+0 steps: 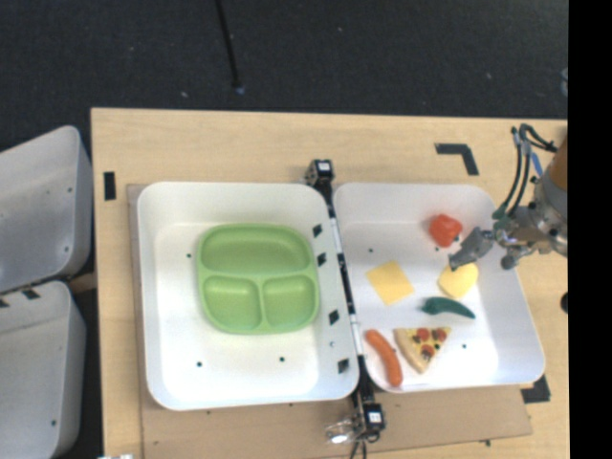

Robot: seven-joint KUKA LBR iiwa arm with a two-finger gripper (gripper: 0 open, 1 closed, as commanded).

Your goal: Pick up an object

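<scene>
Reaching in from the right, my arm (545,194) sat over the far right side of the right bin (512,352), orange band at the frame edge. My pincer (486,247) hung low, just above the yellow lemon-shaped piece (458,280); one dark finger (469,250) pointed left, ending just beside the yellow piece's upper edge. Couldn't tell if pincer was spread or pressed together, too small and blurred. Nothing seen between the fingers.

Right bin contents: red tomato-like piece (445,229) up top, near the finger's left; flat yellow cheese square (390,282) mid-left; dark green pepper-like piece (448,306) just below the lemon piece; pizza slice (422,345) lower middle; orange-red sausage (384,357) lower left, just beside the pizza, close to the bin's left wall.

Left bin (172,371) held a green divided plate (257,277), three compartments, lying flat near the centre
</scene>
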